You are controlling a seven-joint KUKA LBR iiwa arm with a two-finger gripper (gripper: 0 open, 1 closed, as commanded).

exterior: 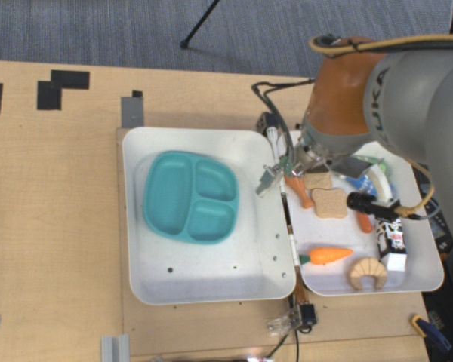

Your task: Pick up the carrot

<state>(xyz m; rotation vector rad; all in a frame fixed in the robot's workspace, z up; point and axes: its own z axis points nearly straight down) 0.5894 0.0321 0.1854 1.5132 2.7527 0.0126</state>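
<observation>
Gripper (275, 173) hangs over the inner edge of the right bin (430, 271), whether released or clenched I cannot tell. One carrot (328, 256) lies well below it toward the bin's near edge, long axis running left to right, just beside one croissant (368, 273). One bread slice (331, 202) sits between. One teal plate (190, 196) occupies the left bin (143, 274).

carrot (328, 256) open from above, croissant (368, 273) just beside, bread slice (331, 203) nearby, arm (377, 96) overhanging bin's far side
</observation>
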